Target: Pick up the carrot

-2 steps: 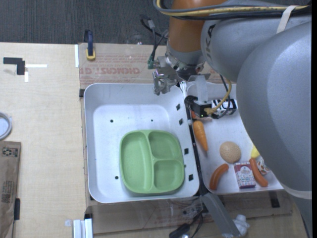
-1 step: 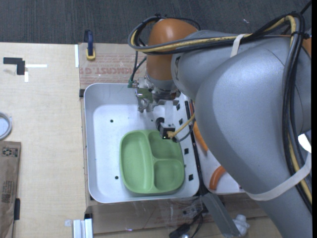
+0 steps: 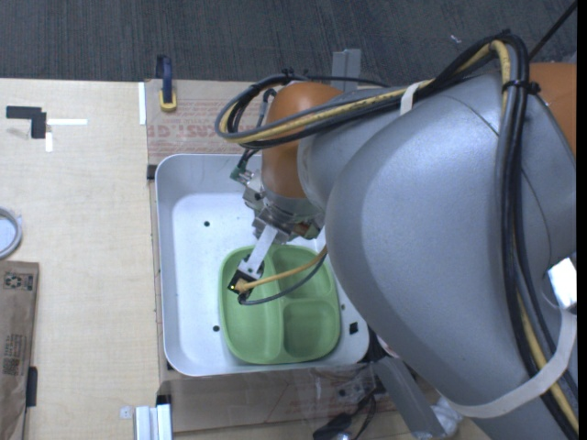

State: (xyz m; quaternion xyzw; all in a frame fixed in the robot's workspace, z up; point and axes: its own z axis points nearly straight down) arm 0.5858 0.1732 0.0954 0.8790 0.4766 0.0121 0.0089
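Note:
My gripper (image 3: 286,225) hangs low inside the white bin (image 3: 183,273), below the orange wrist band (image 3: 292,136). It sits just above the far edge of a green divided tray (image 3: 303,333) that lies in the bin's near half. The bulky grey arm (image 3: 459,236) covers the bin's right side and everything to the right of it. The tray compartments I can see hold nothing.
A blue-and-yellow clamp (image 3: 165,82) stands on the cardboard behind the bin. On the wooden bench to the left are a black L-shaped piece (image 3: 27,117), a ring of tape (image 3: 5,233) and a brown card packet (image 3: 18,324).

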